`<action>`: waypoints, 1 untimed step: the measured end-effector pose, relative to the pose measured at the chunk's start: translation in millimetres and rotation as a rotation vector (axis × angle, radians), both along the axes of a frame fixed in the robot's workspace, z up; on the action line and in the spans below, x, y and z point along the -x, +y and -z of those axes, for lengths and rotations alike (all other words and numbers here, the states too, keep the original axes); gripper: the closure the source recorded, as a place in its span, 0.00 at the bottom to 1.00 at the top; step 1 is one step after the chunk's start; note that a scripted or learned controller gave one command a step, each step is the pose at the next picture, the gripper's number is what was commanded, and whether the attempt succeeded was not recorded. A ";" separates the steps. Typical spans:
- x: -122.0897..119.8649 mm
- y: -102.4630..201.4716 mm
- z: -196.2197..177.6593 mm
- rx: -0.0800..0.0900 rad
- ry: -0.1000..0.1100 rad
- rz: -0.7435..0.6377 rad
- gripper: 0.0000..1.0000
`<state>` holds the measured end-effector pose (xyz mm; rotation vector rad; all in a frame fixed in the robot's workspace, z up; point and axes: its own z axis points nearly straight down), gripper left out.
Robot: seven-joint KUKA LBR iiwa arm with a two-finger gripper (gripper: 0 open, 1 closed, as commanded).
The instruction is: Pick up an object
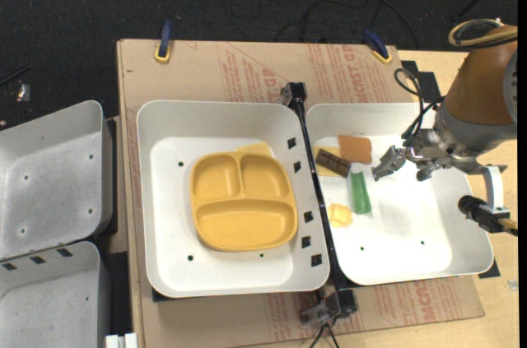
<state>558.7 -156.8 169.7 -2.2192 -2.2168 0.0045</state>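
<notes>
The right-hand bin [428,256] is being reached into by the arm [486,99] from three o'clock, its orange band seen above a grey wrist. The gripper [394,164] is being held low over the bin floor, pointing toward nine o'clock, and whether it is gripping anything cannot be told; nothing is being seen between its tips. Just beyond it, at about eight o'clock from the tips, a green cylinder [361,192] is lying flat, slim and glossy, its long axis running roughly twelve to six. At twelve o'clock from the cylinder an orange-brown block [356,147] is resting, with a dark brown bar [333,163] tilted beside it at its eight o'clock. A small pale yellow lump [339,215] is sitting at seven o'clock from the cylinder, near the divider. In the left-hand bin [165,256] a yellow divided tray [244,201] with three compartments is being borne.
</notes>
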 end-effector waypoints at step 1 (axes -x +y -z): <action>-0.2 8.6 61.2 0.000 0.000 0.000 0.00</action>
